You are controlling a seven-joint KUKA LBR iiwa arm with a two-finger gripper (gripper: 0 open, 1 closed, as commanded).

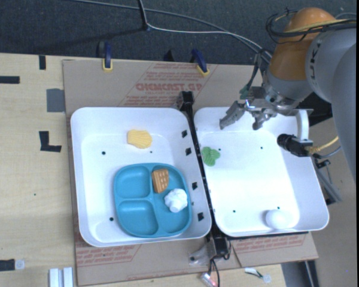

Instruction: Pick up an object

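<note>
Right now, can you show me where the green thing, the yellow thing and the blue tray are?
green thing (pixel 210 156), camera view, its leafy middle.
yellow thing (pixel 139 139), camera view, the middle of its top.
blue tray (pixel 131 185), camera view, bare upper-left compartment.

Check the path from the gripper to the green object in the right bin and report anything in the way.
Nothing visible blocks it. The gripper hangs open over the right bin's far end, and the green object lies on bare floor at that bin's left wall. The white ball sits at the near edge, off that path.
</note>
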